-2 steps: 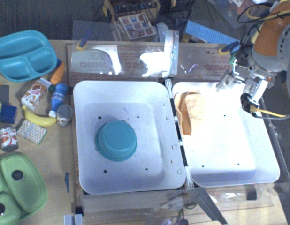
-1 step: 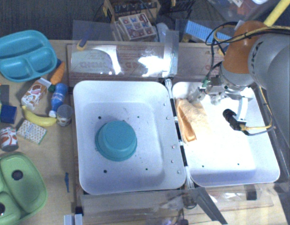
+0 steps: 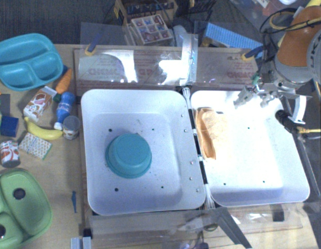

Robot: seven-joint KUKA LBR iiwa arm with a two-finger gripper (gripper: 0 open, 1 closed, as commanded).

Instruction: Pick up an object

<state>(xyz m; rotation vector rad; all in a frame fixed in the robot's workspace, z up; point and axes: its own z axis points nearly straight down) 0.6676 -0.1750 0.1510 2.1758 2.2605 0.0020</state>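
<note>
I'm at the approach step — my pincer (image 3: pixel 252 94) hovers over the right white bin's (image 3: pixel 264 185) far edge, fingers spread wide, holding nothing. The crumpled tan bag (image 3: pixel 208 131) lies against that bin's left wall; next I must shift left and descend.

Items in bins: one bowl, one crumpled packet.

Teal bowl (image 3: pixel 129 155), round, plastic-looking, lies mouth-down a little left of centre on the floor of the left bin (image 3: pixel 98 113), clear of every wall. Tan-orange crumpled packet (image 3: pixel 209 132), translucent and glossy, elongated, lies flat along the left wall of the right bin (image 3: pixel 254 191), toward its far end.
</note>
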